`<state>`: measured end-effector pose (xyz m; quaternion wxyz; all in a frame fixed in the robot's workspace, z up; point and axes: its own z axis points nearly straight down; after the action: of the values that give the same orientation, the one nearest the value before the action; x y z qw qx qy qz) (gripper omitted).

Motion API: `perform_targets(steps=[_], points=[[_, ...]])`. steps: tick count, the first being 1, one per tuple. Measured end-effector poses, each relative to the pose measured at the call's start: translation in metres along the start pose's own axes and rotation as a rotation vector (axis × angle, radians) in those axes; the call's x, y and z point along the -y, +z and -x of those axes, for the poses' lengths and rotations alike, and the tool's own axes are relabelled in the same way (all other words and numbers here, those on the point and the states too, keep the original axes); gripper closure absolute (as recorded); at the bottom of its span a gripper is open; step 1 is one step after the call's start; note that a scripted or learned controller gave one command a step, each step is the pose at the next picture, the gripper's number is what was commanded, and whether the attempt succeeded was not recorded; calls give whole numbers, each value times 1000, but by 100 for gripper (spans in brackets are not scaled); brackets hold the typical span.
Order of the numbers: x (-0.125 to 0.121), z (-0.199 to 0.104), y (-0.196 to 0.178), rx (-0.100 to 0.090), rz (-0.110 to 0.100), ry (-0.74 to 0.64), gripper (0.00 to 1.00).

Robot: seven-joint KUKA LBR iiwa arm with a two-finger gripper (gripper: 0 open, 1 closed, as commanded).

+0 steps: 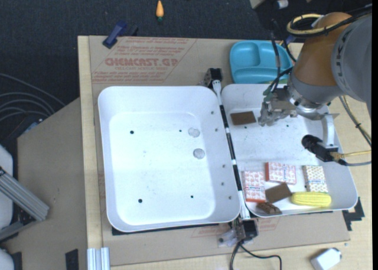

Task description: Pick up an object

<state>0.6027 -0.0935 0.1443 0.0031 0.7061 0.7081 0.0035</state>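
**Brown block, gripper poised beside it**

The brown block [243, 118] lies flat at the right bin's [342, 174] far-left corner. The gripper [269, 112] hovers just beside it, seemingly unladen; its spread I cannot tell. Approach step: shift left, descend, close.

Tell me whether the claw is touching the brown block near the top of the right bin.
Cannot tell. In the camera view the claw sits just right of the brown block, too close and blurred to show contact or a gap.
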Motion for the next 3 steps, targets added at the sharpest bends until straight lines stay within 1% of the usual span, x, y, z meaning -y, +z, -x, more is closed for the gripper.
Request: perform_targets(steps=[1,2,3], points=[[0,0,0,0,-1,0,0],[-1,0,-10,0,2,0,100],[0,0,-10,0,1,0,0]])
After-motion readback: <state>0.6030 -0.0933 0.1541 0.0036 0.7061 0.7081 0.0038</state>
